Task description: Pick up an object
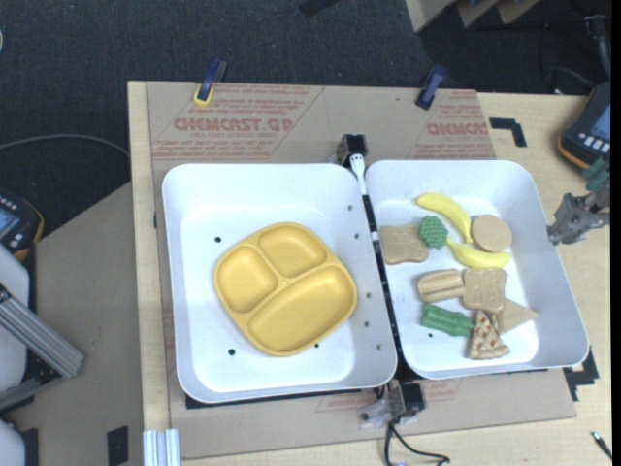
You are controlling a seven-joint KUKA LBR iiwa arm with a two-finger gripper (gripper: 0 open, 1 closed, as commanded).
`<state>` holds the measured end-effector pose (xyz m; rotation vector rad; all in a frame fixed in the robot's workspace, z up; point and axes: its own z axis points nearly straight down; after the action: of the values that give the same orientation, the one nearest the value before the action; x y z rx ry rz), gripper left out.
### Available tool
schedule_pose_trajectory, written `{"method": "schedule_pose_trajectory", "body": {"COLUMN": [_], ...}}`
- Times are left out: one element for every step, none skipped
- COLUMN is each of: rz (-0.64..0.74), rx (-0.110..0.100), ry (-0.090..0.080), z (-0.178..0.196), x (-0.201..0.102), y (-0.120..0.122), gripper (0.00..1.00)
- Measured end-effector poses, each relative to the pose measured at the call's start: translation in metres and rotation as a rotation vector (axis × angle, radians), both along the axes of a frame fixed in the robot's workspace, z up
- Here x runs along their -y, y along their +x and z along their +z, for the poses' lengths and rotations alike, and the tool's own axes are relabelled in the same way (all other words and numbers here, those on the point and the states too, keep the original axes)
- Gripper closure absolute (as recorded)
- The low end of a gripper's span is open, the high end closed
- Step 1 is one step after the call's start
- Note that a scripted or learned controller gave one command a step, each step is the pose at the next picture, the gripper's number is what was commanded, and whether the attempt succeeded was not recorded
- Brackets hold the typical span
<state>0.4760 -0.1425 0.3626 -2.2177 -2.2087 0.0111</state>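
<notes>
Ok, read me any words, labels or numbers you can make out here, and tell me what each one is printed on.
"CHEMCAST G P", red print on the brown sheet behind the left bin.
A second red print on that sheet behind the right bin, partly covered: starts "CHEMCAS".
Smaller red lines under both: too blurred to read.

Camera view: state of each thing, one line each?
Gripper: beside right bin's outer edge, holds nothing seen; fingers unclear.
Yellow divided plate: upright in left bin, compartments bare.
Two bananas: lying in right bin.
Green broccoli: between them.
Pizza slice: flat, near front rim.
Green pickle: lying beside pizza slice.
</notes>
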Motion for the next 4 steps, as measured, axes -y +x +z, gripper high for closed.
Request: {"method": "schedule_pose_trajectory", "body": {"rz": [0.004, 0.006, 0.015, 0.016], "rx": [0.005, 0.006, 0.009, 0.014], "ry": [-0.001, -0.001, 0.002, 0.001], "z": [-0.072, -0.163, -0.142, -0.114], "x": [-0.013, -0.011, -0.126, -0.223], "y": [0.003, 0.052, 0.02, 0.004], "gripper": [1.0, 1.0, 1.0, 1.0]}}
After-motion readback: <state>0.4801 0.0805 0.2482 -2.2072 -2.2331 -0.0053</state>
